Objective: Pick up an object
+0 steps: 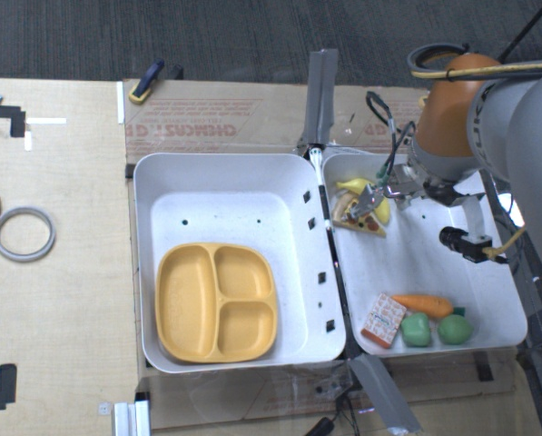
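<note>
My gripper (pixel 378 195) is low in the right bin (pixel 488 334), at its far left corner. It sits right on a yellow banana (pixel 353 185) and a pizza-slice toy (pixel 354 217), and hides part of both. Nothing can be made out as held. Near the bin's front wall lie an orange carrot (pixel 422 304), two green items (pixel 417 330) (pixel 454 329) and a small red and white carton (pixel 383 320).
The left bin (pixel 216 184) holds a yellow divided plate (pixel 217 301). A tape roll (pixel 23 233) lies on the bench at the left, and a blue and yellow tool (pixel 146 81) lies behind the bins. A metal divider post (pixel 321 98) stands between the bins.
</note>
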{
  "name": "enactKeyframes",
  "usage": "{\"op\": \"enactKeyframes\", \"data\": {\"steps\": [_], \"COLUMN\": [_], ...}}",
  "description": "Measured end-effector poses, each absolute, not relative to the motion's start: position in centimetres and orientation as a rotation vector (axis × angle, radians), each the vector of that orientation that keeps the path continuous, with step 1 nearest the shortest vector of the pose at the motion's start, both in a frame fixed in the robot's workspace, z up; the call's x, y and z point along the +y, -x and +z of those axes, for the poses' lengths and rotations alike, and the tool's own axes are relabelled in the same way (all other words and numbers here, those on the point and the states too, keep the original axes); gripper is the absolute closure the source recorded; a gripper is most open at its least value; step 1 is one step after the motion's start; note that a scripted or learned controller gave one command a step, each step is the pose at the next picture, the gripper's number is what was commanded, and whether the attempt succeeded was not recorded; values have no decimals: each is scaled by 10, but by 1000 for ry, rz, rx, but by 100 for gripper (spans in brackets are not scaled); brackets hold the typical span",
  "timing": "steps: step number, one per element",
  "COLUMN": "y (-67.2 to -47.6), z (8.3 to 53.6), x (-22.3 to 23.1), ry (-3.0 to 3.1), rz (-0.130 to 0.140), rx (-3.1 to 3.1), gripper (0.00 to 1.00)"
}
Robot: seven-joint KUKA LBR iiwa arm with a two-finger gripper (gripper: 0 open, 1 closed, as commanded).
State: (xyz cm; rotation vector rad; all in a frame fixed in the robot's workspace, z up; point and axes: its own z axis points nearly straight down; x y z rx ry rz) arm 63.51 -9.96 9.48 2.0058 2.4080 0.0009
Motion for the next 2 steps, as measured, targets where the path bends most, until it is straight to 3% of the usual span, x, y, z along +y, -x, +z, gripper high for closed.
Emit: {"op": "enactKeyframes", "data": {"steps": [1, 2], "y": [-635, -631], "z": [103, 191], "x": [-100, -8], "ry": [-2007, -2087], "rz": [2, -2], "rx": [2406, 2347], "gripper": [100, 100]}}
